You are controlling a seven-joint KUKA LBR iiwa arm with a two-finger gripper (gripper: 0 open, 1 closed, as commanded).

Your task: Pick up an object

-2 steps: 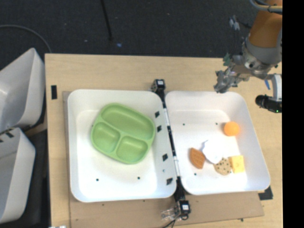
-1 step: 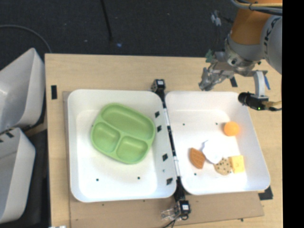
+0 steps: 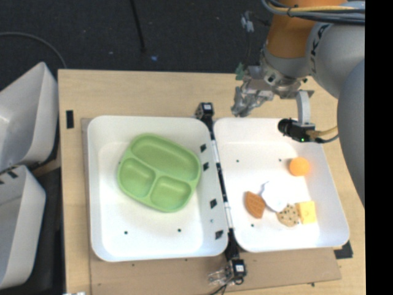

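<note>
The grey arm with its orange band is reaching in from the upper right, and its gripper (image 3: 245,106) is hanging over the far edge of the right bin (image 3: 245,226), close to that bin's back left corner; whether it is open or closed cannot be told at this angle, and nothing is showing between its tips. Lying in the right bin are an orange ball (image 3: 299,166) near the right wall, and toward the front a cluster: a brown almond-shaped piece (image 3: 254,204), a white rounded object (image 3: 276,195) just beside it, a speckled cookie (image 3: 287,216) and a yellow block (image 3: 306,212) touching the cookie's right side. All are sitting well apart from the gripper. The left bin (image 3: 104,226) is holding a green divided tray (image 3: 159,172), lying flat and turned at an angle.
</note>
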